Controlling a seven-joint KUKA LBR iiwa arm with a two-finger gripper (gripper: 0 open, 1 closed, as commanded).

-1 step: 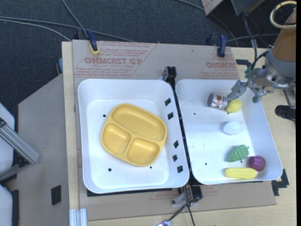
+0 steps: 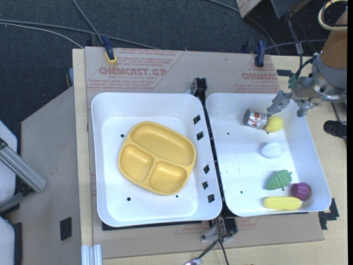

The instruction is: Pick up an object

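Observation:
The right bin (image 2: 237,197) holds a small can (image 2: 256,118) lying on its side, a yellow lemon (image 2: 274,124) touching it, a white egg-shaped object (image 2: 271,149), a green bunch of grapes (image 2: 279,179), a purple plum-like fruit (image 2: 301,190) and a yellow corn cob (image 2: 282,203). My gripper (image 2: 290,105) hangs over the far right corner of that bin, just above and right of the lemon and can. Its two fingers (image 2: 278,101) stand apart, open, with nothing between them.
The left bin (image 2: 105,148) holds a yellow divided plate (image 2: 157,157). A black divider with clips (image 2: 206,148) runs between the bins. Clamps (image 2: 110,53) sit at the cardboard's far edge. The arm's wrist (image 2: 333,59) comes in from the upper right.

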